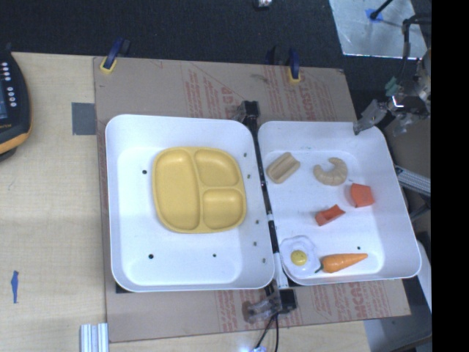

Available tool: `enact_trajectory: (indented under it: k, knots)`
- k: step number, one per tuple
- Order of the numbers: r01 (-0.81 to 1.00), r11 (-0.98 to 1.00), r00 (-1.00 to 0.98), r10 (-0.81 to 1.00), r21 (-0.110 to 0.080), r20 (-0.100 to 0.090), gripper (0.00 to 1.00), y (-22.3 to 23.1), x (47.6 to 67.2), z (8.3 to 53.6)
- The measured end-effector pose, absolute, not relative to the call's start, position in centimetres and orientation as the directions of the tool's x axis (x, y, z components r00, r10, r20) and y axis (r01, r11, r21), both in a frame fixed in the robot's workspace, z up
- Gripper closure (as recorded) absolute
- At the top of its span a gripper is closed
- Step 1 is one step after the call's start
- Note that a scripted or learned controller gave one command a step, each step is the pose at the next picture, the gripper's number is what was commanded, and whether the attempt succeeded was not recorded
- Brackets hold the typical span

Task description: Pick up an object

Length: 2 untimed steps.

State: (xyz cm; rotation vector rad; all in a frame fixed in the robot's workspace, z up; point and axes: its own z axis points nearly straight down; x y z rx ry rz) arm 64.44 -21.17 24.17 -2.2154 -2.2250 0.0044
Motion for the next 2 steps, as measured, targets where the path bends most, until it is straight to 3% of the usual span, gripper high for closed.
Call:
enact_trajectory:
  k: [1, 2]
  knots:
    - [1.000, 0.002, -0.002, 1.000, -0.020, 0.005, 0.00, -21.1, 57.1, 12.0]
    - [1.000, 0.010, -0.010, 1.000, 0.000, -0.001, 0.00, -17.6, 63.4, 9.0]
